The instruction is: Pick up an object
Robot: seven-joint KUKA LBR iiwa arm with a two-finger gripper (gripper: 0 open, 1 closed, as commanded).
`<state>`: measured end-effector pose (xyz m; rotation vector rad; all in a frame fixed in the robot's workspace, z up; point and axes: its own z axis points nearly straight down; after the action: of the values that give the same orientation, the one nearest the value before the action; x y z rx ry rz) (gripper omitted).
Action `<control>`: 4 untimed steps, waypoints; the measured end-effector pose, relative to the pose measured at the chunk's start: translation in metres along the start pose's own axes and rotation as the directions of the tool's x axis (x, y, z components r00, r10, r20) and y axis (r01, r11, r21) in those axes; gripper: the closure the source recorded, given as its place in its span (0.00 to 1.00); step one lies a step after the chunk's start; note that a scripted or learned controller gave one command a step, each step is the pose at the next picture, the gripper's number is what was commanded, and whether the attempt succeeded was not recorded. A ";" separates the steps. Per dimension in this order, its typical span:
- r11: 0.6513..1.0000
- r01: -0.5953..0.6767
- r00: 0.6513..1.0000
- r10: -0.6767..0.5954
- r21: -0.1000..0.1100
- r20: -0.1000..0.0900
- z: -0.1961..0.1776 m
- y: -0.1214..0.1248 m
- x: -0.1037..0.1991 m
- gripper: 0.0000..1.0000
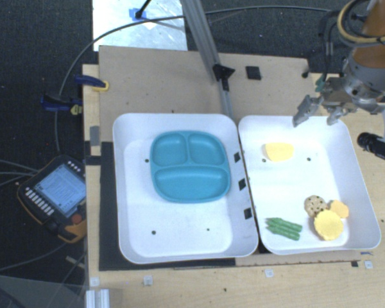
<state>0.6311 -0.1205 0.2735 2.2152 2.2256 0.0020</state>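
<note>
Jaws [319, 113] spread, gripping nothing — above right bin's [346, 147] far edge; cheese slice [279, 151] lies apart — nearer bin's centre.

Teach pendant [54, 197] on dark floor left of bench, screen lit. Blue-yellow clamps [74, 94] on bench's left edge. Grey pole [202, 34] slanting over bench top. Cables [70, 76] trailing across floor.

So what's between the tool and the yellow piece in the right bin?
Nothing: in the camera view, bare white bin floor separates the open tool from the yellow piece.
</note>
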 end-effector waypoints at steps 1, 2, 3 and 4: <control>1.000 0.001 1.000 -0.001 0.004 0.000 0.058 0.003 0.008 0.00; 1.000 -0.002 1.000 0.002 0.005 0.000 0.118 -0.001 0.013 0.00; 1.000 -0.003 1.000 0.003 0.003 0.000 0.160 0.000 0.012 0.00; 1.000 -0.003 1.000 0.003 -0.003 0.001 0.146 0.002 0.012 1.00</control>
<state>0.6328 -0.1088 0.1274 2.2160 2.2207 0.0048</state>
